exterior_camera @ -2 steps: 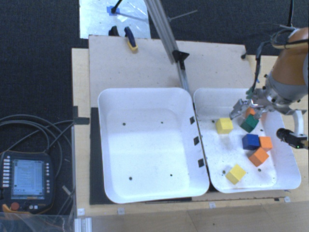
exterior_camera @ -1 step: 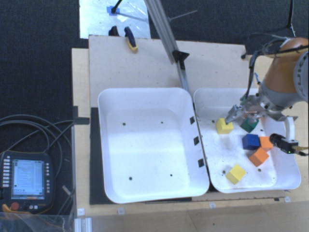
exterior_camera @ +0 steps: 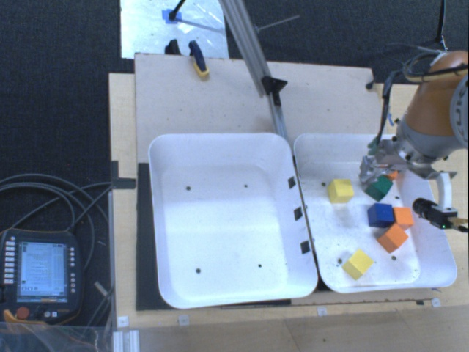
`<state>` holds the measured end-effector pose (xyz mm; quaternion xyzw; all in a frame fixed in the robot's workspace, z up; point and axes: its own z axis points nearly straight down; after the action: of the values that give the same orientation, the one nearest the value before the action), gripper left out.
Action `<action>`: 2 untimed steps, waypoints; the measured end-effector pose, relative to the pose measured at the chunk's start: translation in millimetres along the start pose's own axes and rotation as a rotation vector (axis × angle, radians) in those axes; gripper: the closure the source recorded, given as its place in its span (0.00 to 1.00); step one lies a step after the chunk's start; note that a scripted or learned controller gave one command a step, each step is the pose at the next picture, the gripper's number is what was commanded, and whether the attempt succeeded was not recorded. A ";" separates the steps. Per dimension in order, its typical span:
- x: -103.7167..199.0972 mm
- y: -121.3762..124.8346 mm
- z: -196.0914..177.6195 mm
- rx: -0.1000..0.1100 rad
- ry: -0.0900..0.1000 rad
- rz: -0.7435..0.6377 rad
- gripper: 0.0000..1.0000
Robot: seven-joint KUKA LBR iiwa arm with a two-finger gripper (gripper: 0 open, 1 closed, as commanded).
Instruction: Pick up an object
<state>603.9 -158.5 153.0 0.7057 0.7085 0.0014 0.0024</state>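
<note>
Green block (exterior_camera: pixel 379 189) sits right under the end effector (exterior_camera: pixel 372 171), low in the right bin (exterior_camera: pixel 315 152), apparently lined up for grabbing; its grip I cannot tell.

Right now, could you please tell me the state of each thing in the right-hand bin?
pincer: low over the green block
green block: right under the pincer
yellow cubes: lying loose, apart
blue cube: touching an orange cube
orange cubes: lying side by side
</note>
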 end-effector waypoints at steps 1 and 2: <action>-1.4 -5.8 -60.9 -0.003 -0.001 0.001 1.00; -2.0 -3.8 -115.8 -0.003 -0.001 -0.001 1.00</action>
<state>599.5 -160.3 268.8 0.7054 0.7088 0.0021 0.0038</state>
